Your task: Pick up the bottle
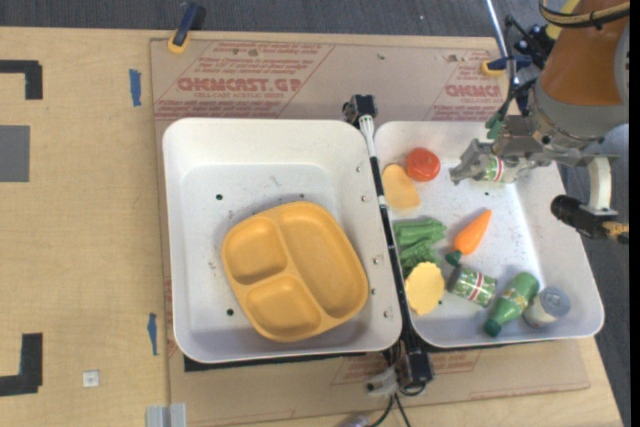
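Two shallow white bins sit side by side on a bench, seen from above at a slant. The left bin (190,215) holds a yellow divided tray (293,268). The right bin (580,300) holds toy food: a red tomato (423,164), an orange carrot (473,230), green beans (418,237), and two bottles lying near the front, a small one with a red and green label (470,286) and a green bottle (511,303). The gripper (492,167) is at the bin's back right part, with another small bottle (497,169) at its fingers, which seem closed on it, though the view is cluttered. The pick looks underway; whether the bottle is raised off the floor is unclear. The arm (585,55) reaches in from the right, wrist pointing down
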`<state>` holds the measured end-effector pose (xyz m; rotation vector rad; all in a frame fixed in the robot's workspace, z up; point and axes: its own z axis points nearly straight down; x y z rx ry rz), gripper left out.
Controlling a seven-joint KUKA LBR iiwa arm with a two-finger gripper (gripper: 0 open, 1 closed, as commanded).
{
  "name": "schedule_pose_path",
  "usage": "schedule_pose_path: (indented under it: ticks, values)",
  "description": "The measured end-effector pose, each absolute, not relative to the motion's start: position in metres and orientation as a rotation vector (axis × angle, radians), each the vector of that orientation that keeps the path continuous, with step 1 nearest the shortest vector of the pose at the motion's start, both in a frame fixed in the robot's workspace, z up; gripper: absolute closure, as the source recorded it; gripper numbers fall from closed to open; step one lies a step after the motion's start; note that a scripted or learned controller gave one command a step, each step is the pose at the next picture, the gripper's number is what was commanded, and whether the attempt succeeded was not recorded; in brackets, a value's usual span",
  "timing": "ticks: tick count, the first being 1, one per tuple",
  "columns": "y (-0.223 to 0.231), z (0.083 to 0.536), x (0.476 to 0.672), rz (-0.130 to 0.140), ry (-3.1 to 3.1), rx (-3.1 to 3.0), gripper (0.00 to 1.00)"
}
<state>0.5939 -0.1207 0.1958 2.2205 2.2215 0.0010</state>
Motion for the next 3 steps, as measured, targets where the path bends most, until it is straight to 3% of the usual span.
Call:
schedule_pose_path:
  ticks: [1,2,3]
  values:
    - [-0.021,0.184,0.563,-0.001,2.246,2.202,0.0]
    - [-0.003,0.184,0.497,-0.002,2.129,2.314,0.0]
    - [-0.014,0.185,0.568,0.002,2.258,2.183,0.0]
